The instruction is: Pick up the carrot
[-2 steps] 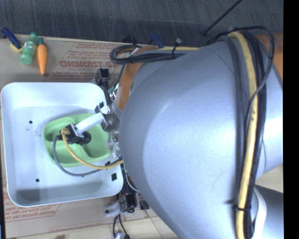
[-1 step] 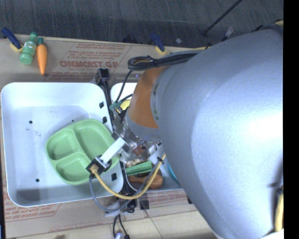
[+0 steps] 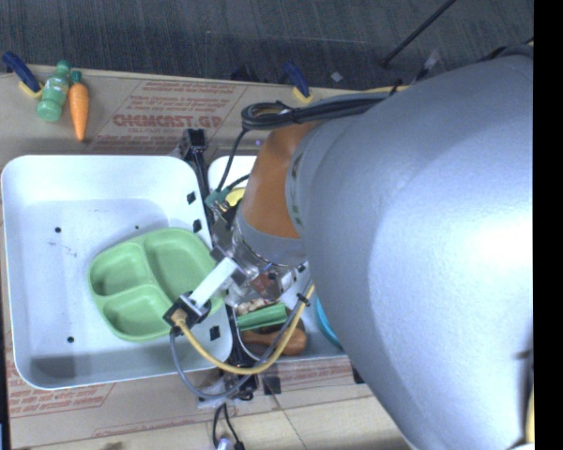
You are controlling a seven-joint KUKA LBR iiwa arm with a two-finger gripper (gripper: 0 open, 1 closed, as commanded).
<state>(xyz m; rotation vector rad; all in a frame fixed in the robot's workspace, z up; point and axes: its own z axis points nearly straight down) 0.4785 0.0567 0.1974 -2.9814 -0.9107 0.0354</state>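
Orange, likely the carrot, lies in the right bin, so I hang low over it. Whether my fingers are apart or together, I cannot tell.

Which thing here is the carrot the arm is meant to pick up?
Look at the brown cardboard behind the left white bin, near its far left corner. The carrot lies there outside the bin: orange, tapering to a point, unlike the green bottle-shaped toy touching its left side.

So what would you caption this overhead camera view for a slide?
Grey arm reaches over two white bins; a green tray sits inside, the carrot outside.
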